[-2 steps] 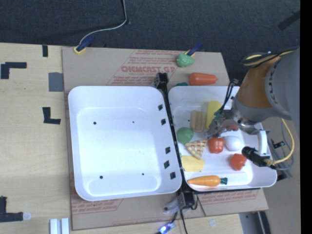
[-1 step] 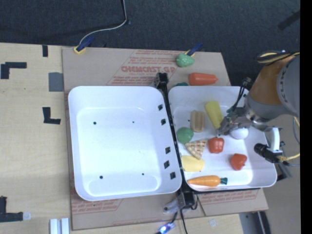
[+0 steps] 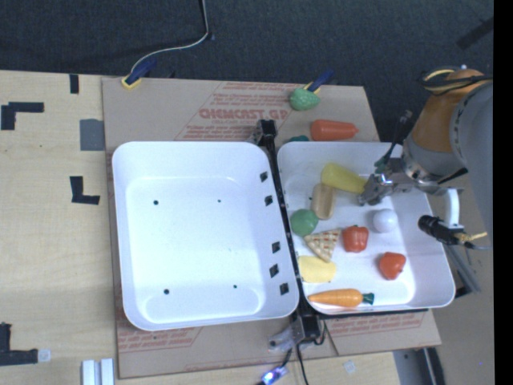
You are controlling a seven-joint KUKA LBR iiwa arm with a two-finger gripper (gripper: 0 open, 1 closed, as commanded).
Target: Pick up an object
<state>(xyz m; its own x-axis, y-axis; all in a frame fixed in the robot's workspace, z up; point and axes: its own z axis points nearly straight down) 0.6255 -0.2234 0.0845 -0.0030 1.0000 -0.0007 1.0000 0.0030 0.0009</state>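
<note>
End effector [image 3: 375,189] low in right bin [image 3: 425,295] beside yellow piece [image 3: 343,178] and white ball [image 3: 385,220], finger state unclear.

Even, moderately bright light is falling from overhead, and the two white bins are reflecting it strongly; the left bin [image 3: 192,231] is glaring along its floor (detail there is washing out). Soft, short shadows are lying beneath the toys in the right bin [image 3: 417,287]. The dark cloth [image 3: 321,22] toward 12 o'clock is swallowing light. The whole frame is looking slightly soft and grainy, with the arm [image 3: 461,127] at 3 o'clock blurring.
</note>
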